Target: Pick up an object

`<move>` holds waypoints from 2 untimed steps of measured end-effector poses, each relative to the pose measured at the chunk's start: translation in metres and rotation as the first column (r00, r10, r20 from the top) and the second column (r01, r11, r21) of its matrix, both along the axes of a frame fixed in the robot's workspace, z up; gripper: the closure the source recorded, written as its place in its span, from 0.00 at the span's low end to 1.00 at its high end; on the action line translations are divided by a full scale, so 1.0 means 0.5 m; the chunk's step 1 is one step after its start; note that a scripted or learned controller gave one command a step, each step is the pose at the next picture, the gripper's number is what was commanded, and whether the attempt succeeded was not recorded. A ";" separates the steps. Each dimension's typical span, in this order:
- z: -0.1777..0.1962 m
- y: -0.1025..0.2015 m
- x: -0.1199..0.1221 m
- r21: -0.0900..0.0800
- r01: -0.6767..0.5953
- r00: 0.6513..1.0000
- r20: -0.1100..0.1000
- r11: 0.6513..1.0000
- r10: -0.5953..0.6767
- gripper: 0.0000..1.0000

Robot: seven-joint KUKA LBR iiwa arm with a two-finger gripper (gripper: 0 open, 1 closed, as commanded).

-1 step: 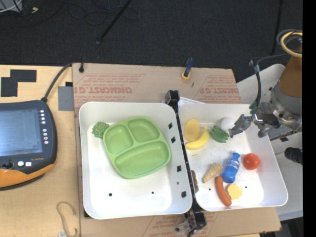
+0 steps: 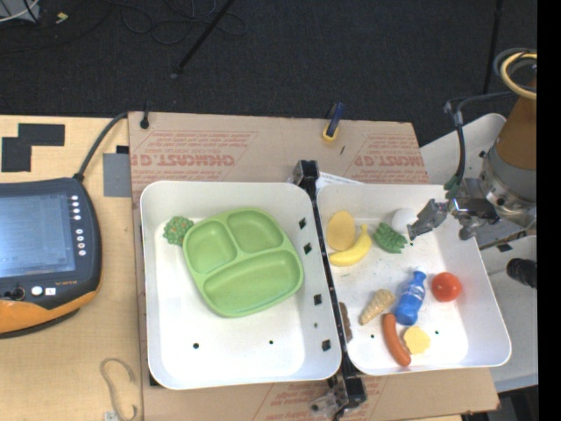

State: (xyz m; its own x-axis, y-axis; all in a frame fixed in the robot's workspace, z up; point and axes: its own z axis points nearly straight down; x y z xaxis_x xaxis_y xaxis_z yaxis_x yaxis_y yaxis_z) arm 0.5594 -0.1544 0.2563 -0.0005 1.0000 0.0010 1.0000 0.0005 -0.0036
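Objects for picking lie in front of you in the right bin (image 2: 491, 323): a yellow banana (image 2: 351, 253) with a pale yellow round piece (image 2: 341, 229) just above it, touching or nearly so; a green leafy toy (image 2: 390, 238) beside them; a white ball (image 2: 401, 219) just above that; a blue bottle (image 2: 410, 297); a red tomato (image 2: 446, 287) to its right; a tan cone (image 2: 377, 305); an orange-red sausage (image 2: 395, 338); and a small yellow block (image 2: 416, 339) touching the sausage.

Look at the upper right of the camera view and you see the gripper (image 2: 427, 220) hanging over the top part of the right bin, close to the white ball and the green leafy toy. Its dark fingers point left, and you can see nothing between them; how wide they stand you cannot tell from this slant.

In the left bin (image 2: 228, 358) you find a green divided plate (image 2: 243, 260) with three compartments, and a small green broccoli piece (image 2: 178, 229) at the plate's upper-left corner.

On the bench at far left a teach pendant (image 2: 44, 239) rests, and a blue and yellow clamp (image 2: 332, 123) sits at the cardboard's far edge.
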 end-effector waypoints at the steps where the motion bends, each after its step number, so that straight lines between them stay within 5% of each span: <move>1: -0.128 0.005 -0.010 0.001 -0.001 1.000 -0.006 1.000 0.001 0.00; 2: -0.252 -0.005 -0.015 0.001 0.000 1.000 -0.005 1.000 0.000 0.00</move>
